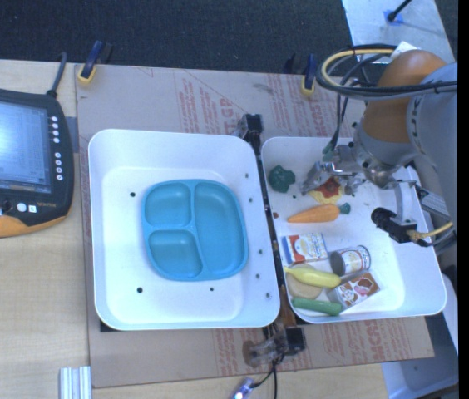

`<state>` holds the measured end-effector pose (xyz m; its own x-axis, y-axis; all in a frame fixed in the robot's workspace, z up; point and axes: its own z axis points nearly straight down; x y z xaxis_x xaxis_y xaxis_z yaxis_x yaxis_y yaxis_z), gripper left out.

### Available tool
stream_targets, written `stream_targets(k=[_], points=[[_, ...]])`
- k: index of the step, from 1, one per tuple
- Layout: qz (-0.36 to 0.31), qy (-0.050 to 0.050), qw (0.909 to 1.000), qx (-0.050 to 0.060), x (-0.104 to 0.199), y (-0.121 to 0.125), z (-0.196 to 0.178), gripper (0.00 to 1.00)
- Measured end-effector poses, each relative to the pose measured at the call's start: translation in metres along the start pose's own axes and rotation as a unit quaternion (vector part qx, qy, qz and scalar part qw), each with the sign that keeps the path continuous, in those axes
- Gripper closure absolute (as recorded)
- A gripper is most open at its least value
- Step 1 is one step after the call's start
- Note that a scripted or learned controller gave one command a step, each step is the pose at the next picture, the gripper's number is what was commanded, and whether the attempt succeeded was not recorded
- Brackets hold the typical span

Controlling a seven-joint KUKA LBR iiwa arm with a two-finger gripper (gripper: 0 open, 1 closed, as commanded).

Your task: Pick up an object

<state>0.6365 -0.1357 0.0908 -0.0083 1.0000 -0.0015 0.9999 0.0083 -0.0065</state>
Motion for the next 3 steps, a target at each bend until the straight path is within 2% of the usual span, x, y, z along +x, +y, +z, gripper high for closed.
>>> stream_targets(k=[1, 2, 3], points=[[0.002, 0.0, 1.0, -0.001, 0.005, -0.026, -0.001, 0.0], [0.001, 0.0, 1.0, 0.0, 0.043, -0.035, -0.001, 0.0], [0.001, 0.0, 1.0, -0.001, 0.041, -0.061, 0.0, 0.0]])
